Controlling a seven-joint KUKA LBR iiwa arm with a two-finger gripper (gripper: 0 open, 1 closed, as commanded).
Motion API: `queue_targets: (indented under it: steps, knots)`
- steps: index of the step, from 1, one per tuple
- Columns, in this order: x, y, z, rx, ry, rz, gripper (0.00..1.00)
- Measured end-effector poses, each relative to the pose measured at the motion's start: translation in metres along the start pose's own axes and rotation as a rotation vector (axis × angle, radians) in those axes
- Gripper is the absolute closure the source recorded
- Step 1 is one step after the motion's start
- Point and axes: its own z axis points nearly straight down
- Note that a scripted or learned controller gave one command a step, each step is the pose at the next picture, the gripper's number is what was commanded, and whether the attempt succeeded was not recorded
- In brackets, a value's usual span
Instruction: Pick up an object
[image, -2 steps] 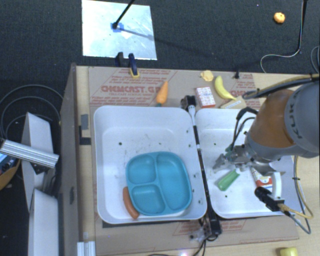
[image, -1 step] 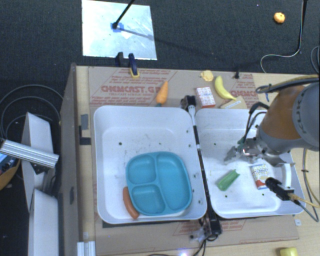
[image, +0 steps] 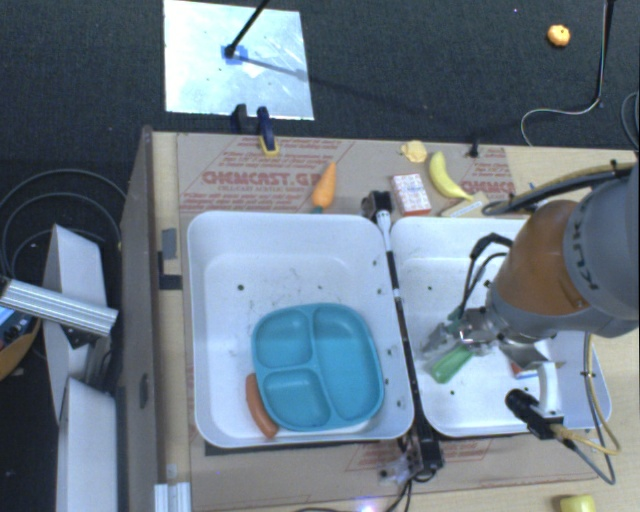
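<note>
My gripper (image: 452, 340) is low in the right bin (image: 440, 270), touching a green object (image: 450, 362) — perhaps pinching it, I can't tell — so the lift is not yet done.

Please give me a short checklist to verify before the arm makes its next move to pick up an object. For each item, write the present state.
1. Gripper is over the right bin: ok, it is low inside it, near the left half.
2. A target lies near the gripper: ok, a green object lies just below it on the bin floor.
3. Green object is between the fingers: cannot tell, the wrist hides part of the contact.
4. Finger opening: cannot tell from this view.
5. Divider between bins is free of the gripper: ok, there is a gap.
6. Left bin contents are away from the arm: ok, the blue tray and the sausage lie far from it.
</note>
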Motion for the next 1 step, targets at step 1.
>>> queue_targets:
  steps: [1]
  knots:
    - [-0.0481, -0.027, -0.0007, -0.002, -0.003, 0.009, 0.0]
